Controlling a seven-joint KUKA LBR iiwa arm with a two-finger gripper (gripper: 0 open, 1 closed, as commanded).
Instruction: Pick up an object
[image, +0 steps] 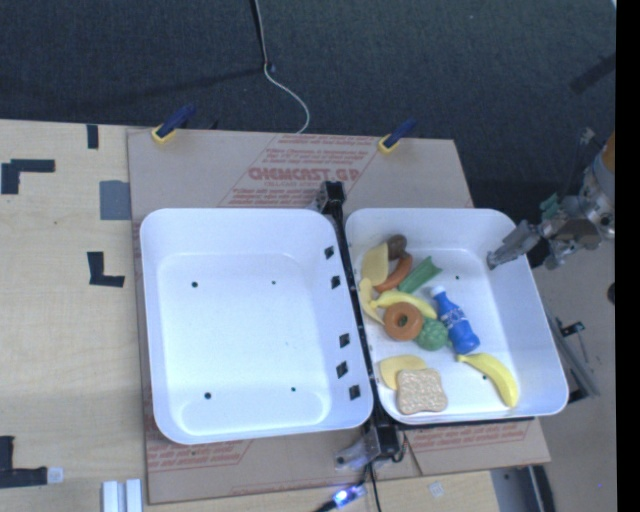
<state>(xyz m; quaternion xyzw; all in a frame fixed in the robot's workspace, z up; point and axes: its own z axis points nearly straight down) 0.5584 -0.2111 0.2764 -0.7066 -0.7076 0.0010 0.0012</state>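
- gripper (522, 246) sits over the right bin's (520, 300) far-right rim, nothing between its fingers; open or shut, can't tell.
- Toys cluster on that bin's left side, well apart from it.
- Easiest pick looks like the blue bottle (453, 321): probably light, rigid plastic, likely slick. Grab across its body.
- banana (495, 376) lies apart from the pile, good fallback.

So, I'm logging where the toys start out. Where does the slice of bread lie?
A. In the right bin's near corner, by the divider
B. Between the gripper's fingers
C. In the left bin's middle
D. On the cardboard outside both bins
A: the slice of bread lies in the right bin, near its front edge beside the divider, with the banana to its right.
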